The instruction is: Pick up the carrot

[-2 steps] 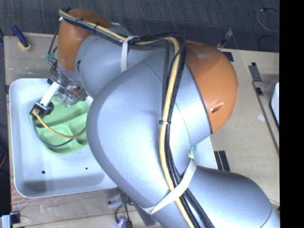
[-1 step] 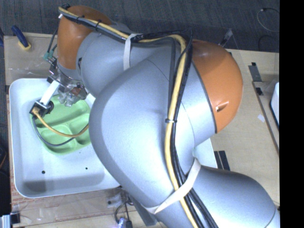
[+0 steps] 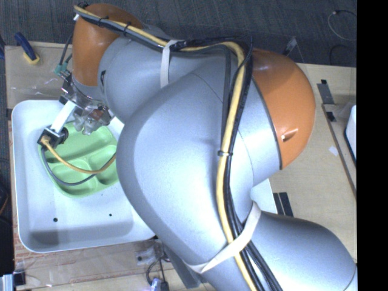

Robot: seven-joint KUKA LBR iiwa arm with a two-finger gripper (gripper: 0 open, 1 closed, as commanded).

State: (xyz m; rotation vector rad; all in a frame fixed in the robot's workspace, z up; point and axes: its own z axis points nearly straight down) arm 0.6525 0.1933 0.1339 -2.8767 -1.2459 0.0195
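Note:
My grey arm with its orange band fills most of the camera view and reaches over the left white bin (image 3: 36, 223). The gripper (image 3: 90, 121) hangs low over a light green divided plate (image 3: 85, 162) in the bin's upper part. Its fingertips are hard to make out against the plate. A carrot cannot be made out anywhere; much of the bin's right side and the whole right bin lie hidden under the arm.
A yellow cable (image 3: 66, 162) with a black connector loops from the wrist across the green plate. A blue and yellow tool (image 3: 25, 47) lies on the wooden bench at the upper left. The lower half of the left bin shows bare white floor.

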